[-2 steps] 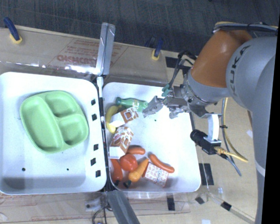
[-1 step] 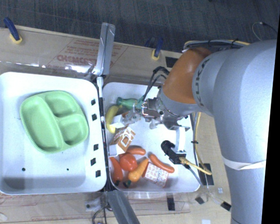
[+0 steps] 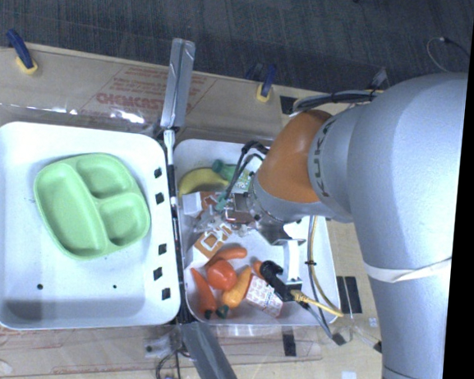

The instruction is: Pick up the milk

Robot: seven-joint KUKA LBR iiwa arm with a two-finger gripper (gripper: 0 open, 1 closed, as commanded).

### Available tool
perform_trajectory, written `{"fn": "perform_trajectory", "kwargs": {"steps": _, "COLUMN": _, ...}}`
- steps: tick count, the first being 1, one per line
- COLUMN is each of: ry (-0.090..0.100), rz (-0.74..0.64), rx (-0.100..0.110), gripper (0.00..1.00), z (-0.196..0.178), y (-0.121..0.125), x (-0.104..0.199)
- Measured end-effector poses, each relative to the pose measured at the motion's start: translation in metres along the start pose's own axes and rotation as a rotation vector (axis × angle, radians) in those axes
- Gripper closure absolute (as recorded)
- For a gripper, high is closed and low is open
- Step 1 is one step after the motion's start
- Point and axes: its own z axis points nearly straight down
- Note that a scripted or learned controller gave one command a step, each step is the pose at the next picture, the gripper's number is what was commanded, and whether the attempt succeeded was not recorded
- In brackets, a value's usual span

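Two small cartons lie in the right bin (image 3: 323,258), and I cannot tell which is the milk. One is white with orange-brown print (image 3: 210,242), in the bin's middle left. The other is white with red print (image 3: 263,299), near the front wall. My gripper (image 3: 221,211) is low in the bin, just behind the orange-brown carton and in front of the banana (image 3: 198,179). Its tips are lost in the clutter, and nothing shows clearly between them. The grey arm with its orange band (image 3: 297,161) covers the bin's right rear part.
Around the cartons lie a red pepper (image 3: 221,272), an orange pepper (image 3: 237,290), a carrot-like piece (image 3: 201,291) and a green item (image 3: 224,171). The left bin (image 3: 14,289) holds a green divided plate (image 3: 91,204). A metal divider (image 3: 178,84) runs between the bins.
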Motion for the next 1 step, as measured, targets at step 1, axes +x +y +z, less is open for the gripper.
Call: {"fn": "perform_trajectory", "kwargs": {"steps": 1, "ry": -0.001, "rz": -0.004, "rx": 0.001, "gripper": 1.0, "z": -0.0095, "y": -0.0001, "x": -0.0002}}
